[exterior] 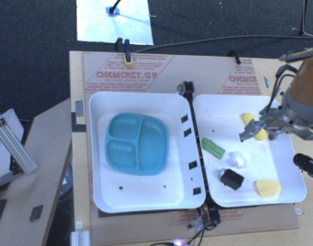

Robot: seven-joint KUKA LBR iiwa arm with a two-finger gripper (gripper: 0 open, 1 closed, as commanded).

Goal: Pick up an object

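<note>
My gripper [253,129] hangs low over the upper middle of the right bin [218,104]. Directly under it lies a yellow ridged object [248,118], which the gripper partly covers; a second yellow bit shows just below it. Further down the right bin hold a green ridged piece [213,148], a small white lump [238,160], a black block [231,179] and a pale yellow wedge [268,187]. None of these touches the gripper.
The left bin [97,137] holds a blue divided plate [137,143]. A black-clipped divider [192,142] runs between the two bins. The arm [305,94] comes in over the right bin's far right rim.
</note>
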